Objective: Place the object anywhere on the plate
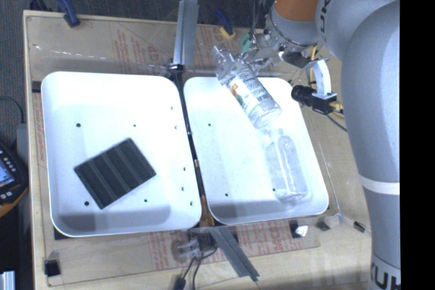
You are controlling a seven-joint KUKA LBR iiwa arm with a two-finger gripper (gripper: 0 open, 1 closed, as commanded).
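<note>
Pincer [234, 64] closed on a clear labelled bottle [251, 97], label text illegible, "KUKA" on the arm [370, 37].

Dark plate [115, 172] unobstructed in left bin [102, 88]; bottles [253, 97] crowding right bin [224, 166].

The grey arm [370, 78] reaches in from the right — orange band up, wrist bent down-left.
</note>
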